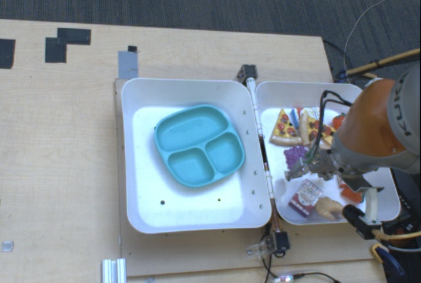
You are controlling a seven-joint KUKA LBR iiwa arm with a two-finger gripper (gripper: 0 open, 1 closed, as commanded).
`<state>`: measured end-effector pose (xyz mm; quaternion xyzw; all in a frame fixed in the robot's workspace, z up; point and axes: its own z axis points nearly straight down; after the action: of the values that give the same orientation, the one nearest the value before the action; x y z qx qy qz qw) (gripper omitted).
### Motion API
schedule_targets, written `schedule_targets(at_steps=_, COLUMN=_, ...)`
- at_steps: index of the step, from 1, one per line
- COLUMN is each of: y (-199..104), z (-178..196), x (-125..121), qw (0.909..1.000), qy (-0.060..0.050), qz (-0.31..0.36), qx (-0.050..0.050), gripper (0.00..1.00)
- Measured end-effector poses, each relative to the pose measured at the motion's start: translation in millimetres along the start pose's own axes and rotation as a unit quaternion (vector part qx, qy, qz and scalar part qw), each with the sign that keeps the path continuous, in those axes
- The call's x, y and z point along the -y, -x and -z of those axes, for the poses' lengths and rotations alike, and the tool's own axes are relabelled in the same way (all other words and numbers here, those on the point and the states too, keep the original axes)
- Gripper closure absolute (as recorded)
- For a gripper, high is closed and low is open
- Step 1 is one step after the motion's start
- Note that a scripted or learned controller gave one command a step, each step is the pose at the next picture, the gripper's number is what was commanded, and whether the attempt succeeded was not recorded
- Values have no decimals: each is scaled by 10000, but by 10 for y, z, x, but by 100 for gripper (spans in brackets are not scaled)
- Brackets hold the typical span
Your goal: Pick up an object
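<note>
The right white bin [281,212] holds several toy foods: a pizza slice [286,128], a yellow wedge [308,124], purple grapes [295,156], a small red-and-white packet [305,195], a tan bread-like piece [328,208] and a red piece [352,195]. My gripper [306,167] hangs low in this bin, just right of the grapes and above the packet. The arm's grey wrist and orange band [370,127] cover the bin's right part. I see nothing clearly held.
The left white bin [133,163] carries a blue three-compartment plate [198,145]. A ridge [260,143] divides the two bins. Black cables [332,99] loop over the arm, and clamps sit at the bench's front edge [273,243].
</note>
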<state>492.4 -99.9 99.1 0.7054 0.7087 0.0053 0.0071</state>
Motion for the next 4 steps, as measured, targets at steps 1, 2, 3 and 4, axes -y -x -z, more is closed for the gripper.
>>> schedule_targets(at_steps=1, y=-136, z=-116, x=33, qw=10000, qy=-37, qz=-19, qx=10, gripper=0)
schedule_targets(at_steps=2, y=-143, z=-2, x=8, qw=10000, qy=-9, qz=-9, qx=6, gripper=100)
schedule_targets(at_steps=3, y=-143, z=-2, x=9, qw=10000, qy=-9, qz=-9, qx=7, gripper=0)
schedule_targets(at_steps=4, y=-151, z=103, x=-8, qw=10000, qy=7, qz=3, qx=2, gripper=100)
